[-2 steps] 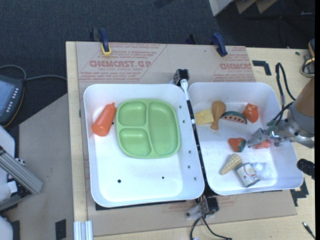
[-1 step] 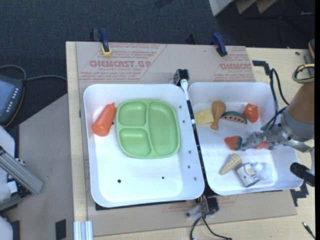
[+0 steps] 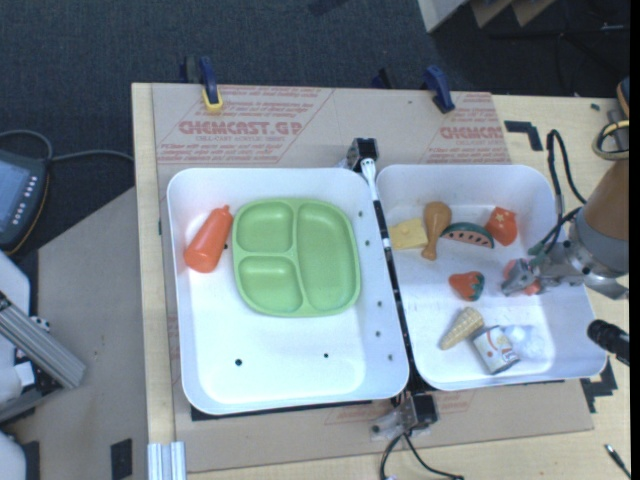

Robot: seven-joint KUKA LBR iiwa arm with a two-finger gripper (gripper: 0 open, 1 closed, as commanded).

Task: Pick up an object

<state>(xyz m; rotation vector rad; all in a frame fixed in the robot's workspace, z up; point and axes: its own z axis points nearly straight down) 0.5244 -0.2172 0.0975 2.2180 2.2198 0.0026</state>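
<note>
My gripper point(image 3: 522, 276) reaches in from the right and hangs low over the right side of the right bin point(image 3: 455, 172). A small reddish piece shows at its tip, but I cannot tell whether it is held. Just left of the gripper lies a red strawberry toy point(image 3: 467, 285). Below that are an ice cream cone point(image 3: 461, 327) and a small white carton point(image 3: 497, 347). Along the far side of the bin lie a cheese wedge point(image 3: 408, 234), a brown drumstick point(image 3: 434, 226), a watermelon slice point(image 3: 468, 234) and a red pepper point(image 3: 503, 225).
The left bin point(image 3: 280, 368) holds a green divided plate point(image 3: 296, 256) and an orange bottle point(image 3: 208, 239) at its left. A raised divider point(image 3: 382, 258) separates the bins. Cables point(image 3: 556, 168) run along the right bin's far right corner.
</note>
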